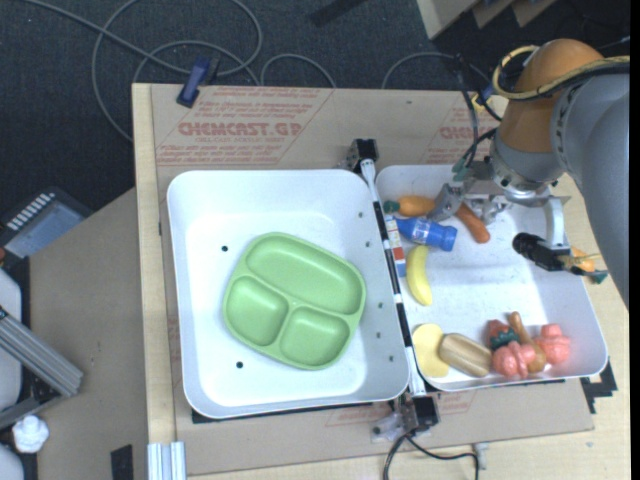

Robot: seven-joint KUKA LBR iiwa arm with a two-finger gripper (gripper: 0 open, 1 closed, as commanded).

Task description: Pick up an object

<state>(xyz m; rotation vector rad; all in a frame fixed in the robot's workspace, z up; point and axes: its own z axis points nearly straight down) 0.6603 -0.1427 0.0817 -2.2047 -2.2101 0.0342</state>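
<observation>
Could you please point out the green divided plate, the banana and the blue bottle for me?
green divided plate (292, 299): camera view, the ridge where its compartments meet.
banana (419, 276): camera view, middle of its curved body.
blue bottle (427, 233): camera view, middle of its body.

Tabletop (300, 118): brown board printed with red lettering
Left bin (200, 268): white, holds the plate
Plate (293, 299): green, three compartments
Cables (150, 28): looping over dark floor behind

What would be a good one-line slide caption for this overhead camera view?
Robot gripper reaches among toy foods in the right bin, near a blue bottle; a green divided plate sits in the left bin.
</observation>
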